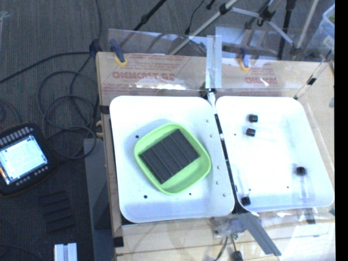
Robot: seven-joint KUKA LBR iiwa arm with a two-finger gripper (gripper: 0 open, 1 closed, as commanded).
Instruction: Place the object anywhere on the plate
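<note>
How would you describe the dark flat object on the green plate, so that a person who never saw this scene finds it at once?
Look at the left white bin of the two on the bench. A lime-green square plate lies near its middle, turned like a diamond. On the plate rests the dark grey ribbed slab, flat and far larger than the small black pieces scattered in the right bin.

Red lettering runs across the clear panel (142, 69) standing behind the left bin (122, 145), and more across its twin panel (266, 75) behind the right bin (312, 145); both lines appear mirrored and are too blurred to read. A handheld control pendant (23, 159) on the floor shows a lit screen, its contents washed out and illegible.
</note>
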